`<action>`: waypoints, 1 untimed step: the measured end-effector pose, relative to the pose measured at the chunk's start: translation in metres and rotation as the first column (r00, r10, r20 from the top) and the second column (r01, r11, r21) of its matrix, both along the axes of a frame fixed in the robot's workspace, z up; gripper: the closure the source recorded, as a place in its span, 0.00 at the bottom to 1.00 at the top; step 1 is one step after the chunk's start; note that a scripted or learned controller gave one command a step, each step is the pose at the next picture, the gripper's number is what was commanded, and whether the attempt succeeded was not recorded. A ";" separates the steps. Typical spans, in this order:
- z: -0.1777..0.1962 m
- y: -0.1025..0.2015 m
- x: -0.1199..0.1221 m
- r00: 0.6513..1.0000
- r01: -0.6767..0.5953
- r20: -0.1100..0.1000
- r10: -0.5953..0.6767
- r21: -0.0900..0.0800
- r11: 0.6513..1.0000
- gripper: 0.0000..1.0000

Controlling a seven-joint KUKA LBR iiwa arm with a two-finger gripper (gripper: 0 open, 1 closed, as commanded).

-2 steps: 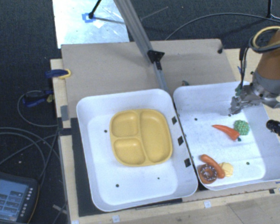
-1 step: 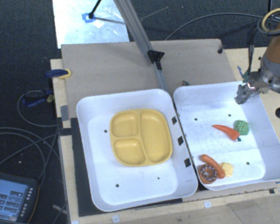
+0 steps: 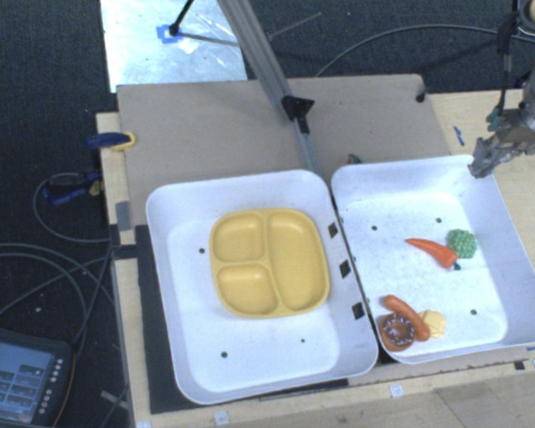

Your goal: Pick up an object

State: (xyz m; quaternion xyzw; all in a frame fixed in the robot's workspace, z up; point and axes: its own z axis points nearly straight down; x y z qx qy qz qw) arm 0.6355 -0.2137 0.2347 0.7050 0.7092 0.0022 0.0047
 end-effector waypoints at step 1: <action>0.014 0.000 0.001 1.000 -0.001 -0.004 0.001 0.002 1.000 1.00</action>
